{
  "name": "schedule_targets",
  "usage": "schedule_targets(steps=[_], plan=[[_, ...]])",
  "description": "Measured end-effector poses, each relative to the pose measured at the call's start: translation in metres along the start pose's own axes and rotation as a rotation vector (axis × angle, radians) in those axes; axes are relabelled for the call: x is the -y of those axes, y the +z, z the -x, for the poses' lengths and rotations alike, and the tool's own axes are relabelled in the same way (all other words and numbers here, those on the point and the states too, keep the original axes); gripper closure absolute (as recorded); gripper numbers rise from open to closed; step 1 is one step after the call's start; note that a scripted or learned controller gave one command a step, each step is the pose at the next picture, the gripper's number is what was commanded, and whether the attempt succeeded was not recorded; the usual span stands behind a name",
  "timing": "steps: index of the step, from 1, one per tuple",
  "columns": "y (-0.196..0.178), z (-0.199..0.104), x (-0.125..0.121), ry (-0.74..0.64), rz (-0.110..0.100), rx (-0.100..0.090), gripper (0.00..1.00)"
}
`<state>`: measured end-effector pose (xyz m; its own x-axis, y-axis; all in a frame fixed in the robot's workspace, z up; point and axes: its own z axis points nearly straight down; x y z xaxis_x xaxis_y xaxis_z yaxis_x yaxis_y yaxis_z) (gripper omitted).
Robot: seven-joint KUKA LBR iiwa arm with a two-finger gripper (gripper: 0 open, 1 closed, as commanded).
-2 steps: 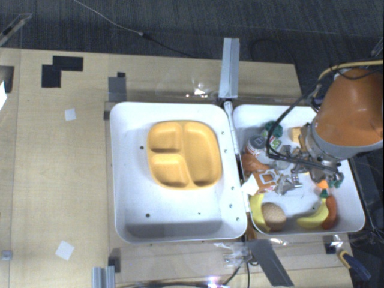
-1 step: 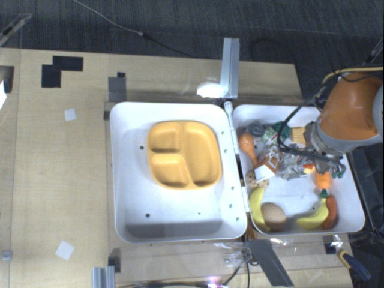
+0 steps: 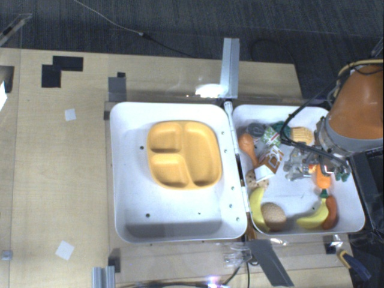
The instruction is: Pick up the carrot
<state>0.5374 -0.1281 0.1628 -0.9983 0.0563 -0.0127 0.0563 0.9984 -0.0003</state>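
Note:
The carrot (image 3: 330, 210) lies in the right bin (image 3: 357, 219) near its front right corner. It is orange-red, and its green top points toward the back. A yellow banana (image 3: 311, 219) curves along its left side and touches it. My gripper (image 3: 302, 164) hangs over the middle of the right bin, just behind and left of the carrot's top. The arm's orange band (image 3: 360, 104) rises above it at the right. A small orange piece (image 3: 324, 176) shows beside the gripper, and I cannot tell what it is.
The right bin is crowded: an orange oblong food (image 3: 246, 144) at the left wall, a corn cob (image 3: 302, 135), a brown round item (image 3: 273, 213), a second banana (image 3: 257, 204) and small packets. A yellow divided plate (image 3: 183, 153) sits in the left bin (image 3: 129, 209).

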Motion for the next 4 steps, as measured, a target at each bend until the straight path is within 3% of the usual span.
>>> schedule_targets(steps=[1,2,3,4], plan=[[-0.029,0.027,-0.079,-0.246,0.003,-0.001,1.00],[-0.169,-0.031,-0.031,-0.298,-0.004,0.008,1.00],[0.002,-0.022,0.001,-0.649,0.006,-0.010,1.00],[-0.080,-0.009,0.042,-0.670,-0.005,0.003,1.00]])
